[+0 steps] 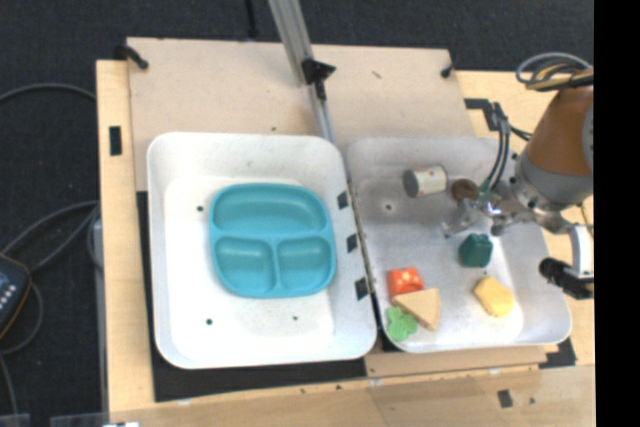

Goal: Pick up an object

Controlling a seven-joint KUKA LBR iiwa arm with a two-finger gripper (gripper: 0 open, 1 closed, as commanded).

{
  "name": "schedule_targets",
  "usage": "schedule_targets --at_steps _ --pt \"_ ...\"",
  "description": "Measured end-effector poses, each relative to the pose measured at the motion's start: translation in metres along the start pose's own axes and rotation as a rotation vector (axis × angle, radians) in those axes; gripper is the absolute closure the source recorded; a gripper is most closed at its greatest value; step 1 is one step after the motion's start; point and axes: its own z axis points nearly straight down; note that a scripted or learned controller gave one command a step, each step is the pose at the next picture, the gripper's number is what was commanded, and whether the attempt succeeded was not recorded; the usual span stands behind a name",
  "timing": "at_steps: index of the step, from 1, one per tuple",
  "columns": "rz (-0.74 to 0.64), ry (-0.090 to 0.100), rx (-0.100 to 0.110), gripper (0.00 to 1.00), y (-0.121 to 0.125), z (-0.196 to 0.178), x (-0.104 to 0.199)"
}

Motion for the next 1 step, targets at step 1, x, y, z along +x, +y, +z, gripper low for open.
schedule_targets --at_steps 1 --pt "0.003 -0.001 -0.007 1.00 0.0012 -0.0150 -0.0015"
